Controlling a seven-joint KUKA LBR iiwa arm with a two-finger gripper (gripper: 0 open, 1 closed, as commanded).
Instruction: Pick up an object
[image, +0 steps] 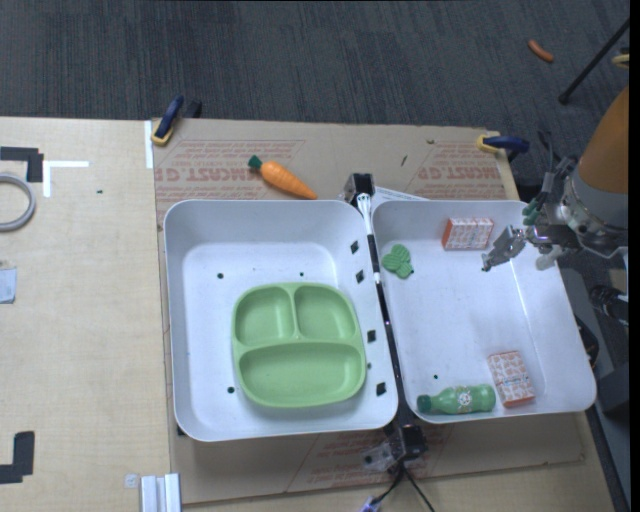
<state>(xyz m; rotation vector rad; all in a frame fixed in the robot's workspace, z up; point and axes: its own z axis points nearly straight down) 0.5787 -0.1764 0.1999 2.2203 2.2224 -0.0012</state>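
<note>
In the right white plastic bin (560, 300): a small red-and-white patterned box (468, 233) by the far wall, a green toy broccoli (398, 261), a second patterned box (511, 377) and a green plastic bottle (458, 400) lying near the front. My end effector (515, 245) hovers just right of the far box, holding nothing; whether it is spread I cannot tell. Left white bin (190, 300): one green divided plate (298, 344); an orange toy carrot (283, 177) lies on the counter behind.

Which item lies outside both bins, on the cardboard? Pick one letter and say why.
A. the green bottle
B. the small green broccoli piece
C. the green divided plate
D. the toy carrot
D: the toy carrot rests on the cardboard behind the left bin, while the bottle, plate and broccoli piece all sit inside bins.
</note>
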